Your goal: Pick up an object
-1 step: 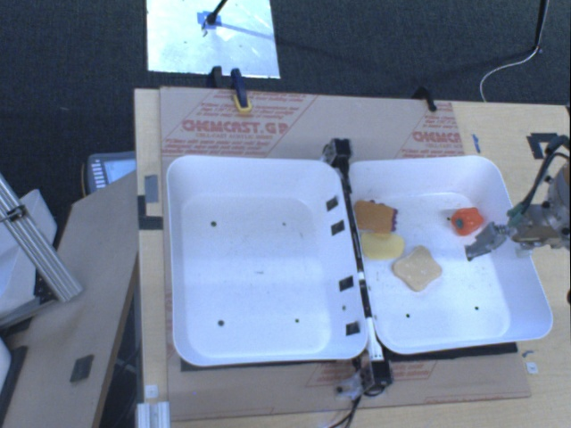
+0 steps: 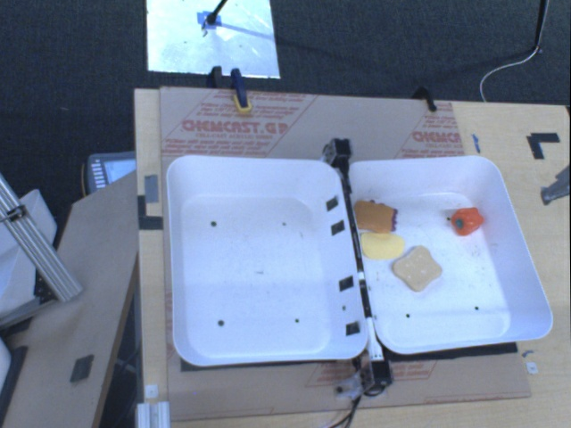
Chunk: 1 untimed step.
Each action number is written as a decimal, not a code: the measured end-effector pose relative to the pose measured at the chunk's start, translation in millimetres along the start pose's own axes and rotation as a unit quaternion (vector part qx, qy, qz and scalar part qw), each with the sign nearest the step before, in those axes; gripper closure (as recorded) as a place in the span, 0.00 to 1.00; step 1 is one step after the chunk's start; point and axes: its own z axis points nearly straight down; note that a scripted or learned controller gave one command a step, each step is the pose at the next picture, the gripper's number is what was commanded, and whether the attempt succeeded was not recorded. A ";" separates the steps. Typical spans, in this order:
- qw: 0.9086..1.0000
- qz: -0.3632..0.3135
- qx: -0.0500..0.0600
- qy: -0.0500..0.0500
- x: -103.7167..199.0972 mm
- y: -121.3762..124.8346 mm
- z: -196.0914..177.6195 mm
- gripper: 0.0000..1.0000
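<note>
The right bin [image 2: 500, 185] holds several small items. An orange-brown block [image 2: 376, 216] lies against its left wall, with a flat yellow piece [image 2: 382, 246] just in front of it. A tan bread-shaped piece [image 2: 417, 268] sits near the bin's middle. Toward the back right lies a red-orange pepper-like item [image 2: 465, 221]. A small grey part of my gripper [image 2: 557, 188] pokes in at the right edge, outside the bin and well to the right of the pepper.
The left bin [image 2: 178, 239] sits beside the right one, joined along a clipped centre seam [image 2: 352, 266]. A shiny metal plate [image 2: 212, 25] lies behind the bench. An aluminium rail [image 2: 36, 248] slants at far left.
</note>
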 end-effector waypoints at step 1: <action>1.000 -0.003 0.007 0.003 2.4 -0.2 -1.5 1.00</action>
